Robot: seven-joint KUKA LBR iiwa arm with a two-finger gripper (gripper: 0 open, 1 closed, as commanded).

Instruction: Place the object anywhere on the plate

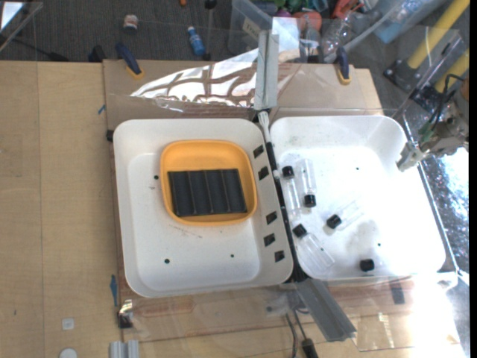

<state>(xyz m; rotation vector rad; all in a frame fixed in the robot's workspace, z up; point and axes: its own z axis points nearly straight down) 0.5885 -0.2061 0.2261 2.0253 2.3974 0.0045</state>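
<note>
- Camera view: a black ribbed slab [206, 192] lies flat on the glossy orange, rounded-square plate [173, 157] in the left bin [141, 263].
- Tool [408, 159] hangs at the right bin's [421, 256] right rim; clenched or released, I cannot tell.
- Clear, black-capped vials [307, 189] lie scattered there.

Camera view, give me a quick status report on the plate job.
Gripper at right bin's far right edge, fingers unclear. Clear black-capped vials lie in right bin. Orange plate in left bin carries a black ribbed tray.
</note>
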